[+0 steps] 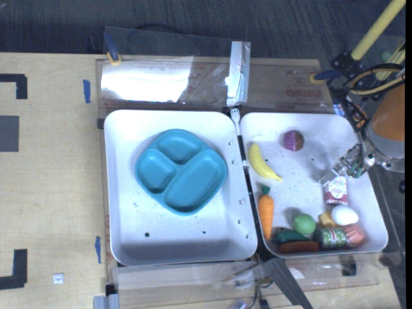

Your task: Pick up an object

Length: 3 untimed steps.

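While the arm reaches in from the right, its gripper (351,161) hangs over the right bin (309,122), just above a small red-and-white packet (336,190); whether its fingers are wide or narrow cannot be told. A blue divided plate (181,170) fills the left bin (122,192).

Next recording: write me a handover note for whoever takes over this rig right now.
Gripper: low over the right bin, at its right side just above the small red-and-white packet; finger state unclear, nothing visibly held.
Right bin: purple onion, banana, carrot, green ball, white egg, other toys clustered at the front.
Left bin: blue divided plate.
Done: nothing picked.
Left: grasp and lift one object.
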Tool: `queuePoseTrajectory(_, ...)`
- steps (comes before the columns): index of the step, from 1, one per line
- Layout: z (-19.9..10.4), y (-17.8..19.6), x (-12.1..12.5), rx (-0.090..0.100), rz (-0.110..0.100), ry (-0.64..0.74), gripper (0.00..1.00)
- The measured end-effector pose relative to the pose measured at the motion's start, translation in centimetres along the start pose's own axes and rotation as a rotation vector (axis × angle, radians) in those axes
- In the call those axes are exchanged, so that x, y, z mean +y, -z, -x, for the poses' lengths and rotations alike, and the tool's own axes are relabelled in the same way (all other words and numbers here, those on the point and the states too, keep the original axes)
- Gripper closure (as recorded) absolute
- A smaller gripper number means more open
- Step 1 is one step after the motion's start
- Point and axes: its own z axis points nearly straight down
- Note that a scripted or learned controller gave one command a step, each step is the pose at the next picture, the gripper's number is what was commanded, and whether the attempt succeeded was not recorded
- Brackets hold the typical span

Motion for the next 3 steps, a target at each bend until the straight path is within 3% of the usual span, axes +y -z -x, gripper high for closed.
queuePoseTrajectory(1,-4.4,8.7,2.8,-0.001,0.000,0.065,1.00)
queuePoseTrajectory(2,-4.5,8.4,2.5,0.005,-0.005,0.062,0.00)
queuePoseTrajectory(3,-4.2,12.9,4.0,0.002,-0.003,-0.033,0.00)
